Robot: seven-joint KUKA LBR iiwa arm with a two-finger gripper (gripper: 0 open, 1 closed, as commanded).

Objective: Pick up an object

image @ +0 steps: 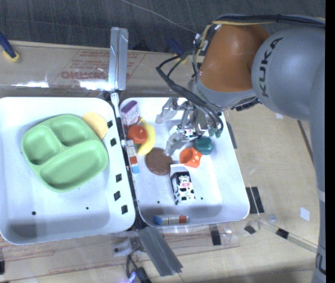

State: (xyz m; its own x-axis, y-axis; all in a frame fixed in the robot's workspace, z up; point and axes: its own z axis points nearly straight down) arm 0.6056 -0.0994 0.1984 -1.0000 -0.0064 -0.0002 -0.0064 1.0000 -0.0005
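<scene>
The gripper [186, 128] is seen lowered into the right bin [229, 190], just above a teal object [204, 145] and an orange piece with a star [190, 156]; whether it is open or closed cannot be told. Nearby in that bin a brown round cookie [158, 162], a cow-patterned carton [183, 188], a yellow banana [148, 139] and a marker [170, 219] are found. A green divided plate [65, 152] is held in the left bin [14, 205].

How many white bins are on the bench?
2. The left bin holds a green divided plate; the right bin holds small toys under the arm's pincer.
</scene>
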